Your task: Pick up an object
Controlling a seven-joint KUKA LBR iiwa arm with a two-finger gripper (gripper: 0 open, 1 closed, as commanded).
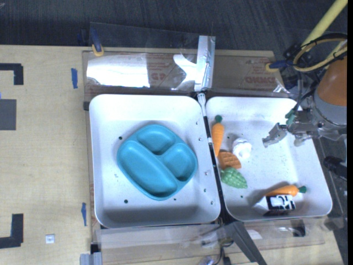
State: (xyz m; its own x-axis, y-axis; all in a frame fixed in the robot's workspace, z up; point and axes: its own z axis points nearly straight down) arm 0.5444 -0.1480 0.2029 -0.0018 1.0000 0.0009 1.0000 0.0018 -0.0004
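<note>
Orange carrot (217, 137) lies along the right bin's (314, 164) left wall, long axis running front to back, well left of the end effector (274, 136), which hovers open, gripping nothing, by the right edge.
</note>
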